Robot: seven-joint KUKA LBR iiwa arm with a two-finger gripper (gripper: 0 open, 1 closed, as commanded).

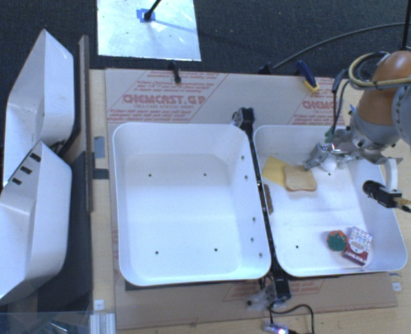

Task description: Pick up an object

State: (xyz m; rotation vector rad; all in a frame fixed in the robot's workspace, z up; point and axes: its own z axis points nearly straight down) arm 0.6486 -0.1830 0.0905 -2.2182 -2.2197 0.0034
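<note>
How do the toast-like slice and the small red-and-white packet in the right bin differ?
The slice is tan, plain and rounded; the packet is red and white, printed and boxy. The slice lies near the bin's far side beside the gripper; the packet lies in the near right corner. Both rest flat in the right bin.

place: robot lab; cue: white bins (191,134); cardboard-covered bench (184,92); cables (317,47)
</note>
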